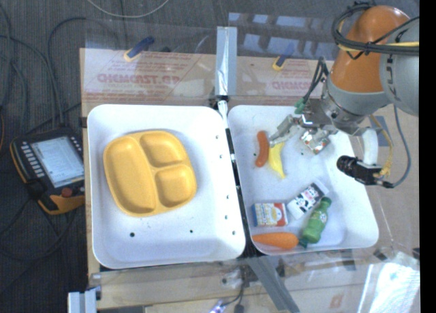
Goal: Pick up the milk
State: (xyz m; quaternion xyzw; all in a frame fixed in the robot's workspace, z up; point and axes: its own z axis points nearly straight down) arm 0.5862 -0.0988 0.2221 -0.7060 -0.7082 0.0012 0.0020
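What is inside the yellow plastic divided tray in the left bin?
The yellow plastic divided tray shows three bare compartments with no items in them. The white bin floor beneath it is covered.

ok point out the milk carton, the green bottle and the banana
milk carton (304, 201), camera view, on its cow-patterned side
green bottle (315, 221), camera view, mid body
banana (276, 160), camera view, middle of the curve

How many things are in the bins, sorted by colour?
Yellow: 2, the divided plate and the banana
Orange: 2, the hot dog and the carrot
Green: 1, the bottle
Black and white: 1, the milk
Orange and white: 1, the small carton
Total: 7
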